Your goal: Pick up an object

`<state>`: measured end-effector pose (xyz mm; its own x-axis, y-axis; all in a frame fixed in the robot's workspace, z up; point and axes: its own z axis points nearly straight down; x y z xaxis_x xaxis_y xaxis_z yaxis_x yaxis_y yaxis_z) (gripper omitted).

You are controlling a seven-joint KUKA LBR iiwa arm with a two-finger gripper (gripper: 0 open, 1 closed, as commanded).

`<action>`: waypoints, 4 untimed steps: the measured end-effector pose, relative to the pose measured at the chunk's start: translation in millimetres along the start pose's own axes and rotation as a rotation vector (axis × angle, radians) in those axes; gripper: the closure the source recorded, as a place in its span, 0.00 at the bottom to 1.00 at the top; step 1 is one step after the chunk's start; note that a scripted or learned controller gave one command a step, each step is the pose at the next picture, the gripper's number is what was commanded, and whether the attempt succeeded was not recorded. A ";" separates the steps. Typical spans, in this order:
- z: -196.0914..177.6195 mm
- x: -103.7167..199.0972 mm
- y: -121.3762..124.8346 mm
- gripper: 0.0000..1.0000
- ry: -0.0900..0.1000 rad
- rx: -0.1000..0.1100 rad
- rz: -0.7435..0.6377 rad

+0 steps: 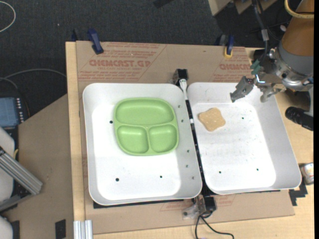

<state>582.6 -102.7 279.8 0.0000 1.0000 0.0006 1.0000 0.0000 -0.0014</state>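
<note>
Two shallow white bins sit side by side on the bench (75,133), whose brown board top carries red printed lettering along its far edge. The left bin (99,178) holds a green divided plate (145,126) with one large compartment toward the far side and two smaller ones toward the near side; the plate lies flat in the far half of that bin. The right bin (249,163) holds a single tan, flat, roughly square object (212,119), resting on the bin floor in the far-left part, near the seam between the two bins. Dark specks are scattered over the floor of the right bin.

The arm (299,39) enters from the right, its orange band visible above the grey wrist. The gripper (255,89) hangs over the far-right part of the right bin, above its rim, well apart from the tan object and to that object's right. Its two fingers appear spread, one (240,90) reaching toward the left and the other (267,91) nearer the wrist, with nothing between them, though the slanted view makes the gap hard to judge exactly.

A blue clamp (94,40) grips the far edge of the board at left, and a second clamp (229,47) at right. Cables trail from the near edge of the bench.
</note>
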 end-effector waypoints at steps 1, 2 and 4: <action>-65.5 72.2 -42.0 0.00 0.001 -0.009 -0.008; -135.0 139.9 -61.2 0.00 0.001 -0.009 -0.007; -71.1 231.1 -58.2 1.00 0.000 0.007 -0.008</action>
<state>524.5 128.3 351.1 -0.0083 1.0000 0.0006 0.9999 0.0083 -0.0080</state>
